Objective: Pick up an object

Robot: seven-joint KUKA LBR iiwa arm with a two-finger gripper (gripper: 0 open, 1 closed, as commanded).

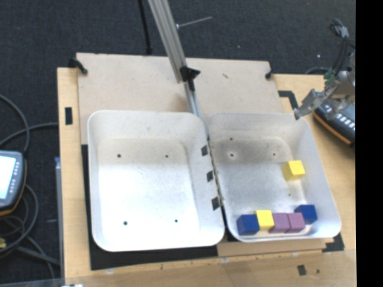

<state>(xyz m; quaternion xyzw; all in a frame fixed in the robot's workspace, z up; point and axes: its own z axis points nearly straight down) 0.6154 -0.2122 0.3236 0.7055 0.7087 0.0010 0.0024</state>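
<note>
Apparently gripper (303,109) above right bin (317,154) rim, touching nothing.

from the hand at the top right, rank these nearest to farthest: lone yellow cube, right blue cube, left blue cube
Measured from the hand in the camera view:
1. Lone yellow cube, upper right of the right bin.
2. Right blue cube, near the bin's bottom right corner.
3. Left blue cube, left end of the bottom row.

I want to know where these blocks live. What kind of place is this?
Probably a robot lab. A wooden bench holds two white bins, coloured blocks sit in one, and cables lie on the floor.
</note>
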